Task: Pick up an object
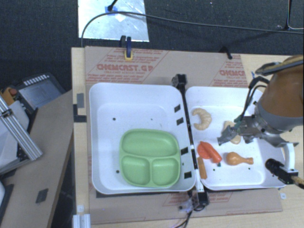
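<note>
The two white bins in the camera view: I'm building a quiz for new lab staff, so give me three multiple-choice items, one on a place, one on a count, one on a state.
1. Where does the green three-compartment plastic tray lie?
A. left white bin
B. right white bin
C. on the cardboard
2. How many compartments does that tray have?
A. two
B. three
C. five
3. How does the pale croissant-shaped toy stand to the gripper?
A. pinched in it
B. apart from it, on the bin floor
C. stacked on the tray

Answers: 1 A, it fills the left bin's front; 2 B, one long, two small; 3 B, bare floor separates them.
</note>
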`<state>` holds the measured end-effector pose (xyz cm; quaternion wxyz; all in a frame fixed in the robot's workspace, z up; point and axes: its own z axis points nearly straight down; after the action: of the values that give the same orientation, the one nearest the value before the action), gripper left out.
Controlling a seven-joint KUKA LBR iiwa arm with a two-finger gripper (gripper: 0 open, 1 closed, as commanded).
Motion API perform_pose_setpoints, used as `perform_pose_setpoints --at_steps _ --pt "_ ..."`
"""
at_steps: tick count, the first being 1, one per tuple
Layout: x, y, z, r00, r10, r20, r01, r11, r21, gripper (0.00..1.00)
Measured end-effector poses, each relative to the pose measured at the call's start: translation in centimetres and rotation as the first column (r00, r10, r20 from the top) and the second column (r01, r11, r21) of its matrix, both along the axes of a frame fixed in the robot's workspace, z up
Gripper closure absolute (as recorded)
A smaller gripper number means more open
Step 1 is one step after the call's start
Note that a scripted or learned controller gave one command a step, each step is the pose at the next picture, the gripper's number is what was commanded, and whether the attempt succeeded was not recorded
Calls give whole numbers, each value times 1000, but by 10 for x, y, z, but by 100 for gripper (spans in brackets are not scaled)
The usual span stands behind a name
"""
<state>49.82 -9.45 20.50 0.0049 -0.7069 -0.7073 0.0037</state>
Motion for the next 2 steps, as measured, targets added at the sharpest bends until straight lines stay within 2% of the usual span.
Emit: perform_pose_setpoints --at_steps 1,2 --pt "3 0 6 1000 2 14 -2 1000 -2 0" --pt "-2 5 -38 1000 1 8 -1 1000 0 0"
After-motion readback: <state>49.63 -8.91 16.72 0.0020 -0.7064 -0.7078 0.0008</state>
